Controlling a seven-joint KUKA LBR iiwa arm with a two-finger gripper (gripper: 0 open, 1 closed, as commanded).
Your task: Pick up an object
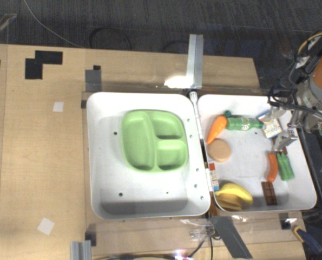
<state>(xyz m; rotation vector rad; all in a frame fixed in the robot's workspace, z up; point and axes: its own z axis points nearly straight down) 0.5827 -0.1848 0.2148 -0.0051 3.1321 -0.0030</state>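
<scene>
The right bin (247, 161) holds several items. An orange carrot (217, 129) lies at its upper left beside a green bottle (243, 124). Below them rests a round tan disc (221, 150). At the bin's front left sits a yellow banana (234, 195), with a brown chocolate bar (268, 193) to its right. A small orange piece (272, 167) and a green piece (284, 166) lie side by side near the right wall. My gripper (287, 133) hovers over the bin's upper right, just above those two pieces and next to a blue-and-white packet (270, 125).
The left bin (104, 161) holds a light green divided plate (153, 140). A metal divider post (195, 58) stands behind the bins' shared wall. Cables and the arm's body (317, 85) crowd the far right.
</scene>
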